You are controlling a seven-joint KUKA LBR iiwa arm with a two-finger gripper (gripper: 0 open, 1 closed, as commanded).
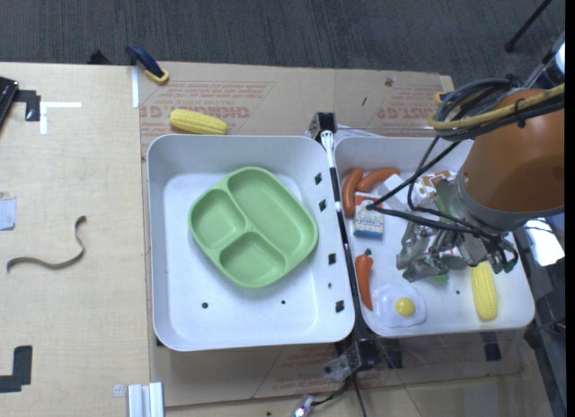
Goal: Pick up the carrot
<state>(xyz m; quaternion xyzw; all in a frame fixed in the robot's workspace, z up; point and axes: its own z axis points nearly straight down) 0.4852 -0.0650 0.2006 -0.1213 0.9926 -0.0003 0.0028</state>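
I read this as the approach step, nothing lifted yet: my arm (517, 159) hangs over the right bin (512, 321), its orange band filling the bin's two o'clock corner, and the gripper (429, 258) sits low near the bin's middle among cables, where I cannot tell whether it is spread or closed, and I see nothing held in it. The left bin (171, 253) carries a green divided plate (253, 225) at its centre. The carrot (364, 280) lies against the right bin's left wall, at about nine o'clock from the gripper and a little apart from it. My judgement: the next move must shift toward nine o'clock and come down along the wall. The carrot looks small, slim and orange-red, lying lengthwise, a fried egg toy (402, 307) just beside its lower end.
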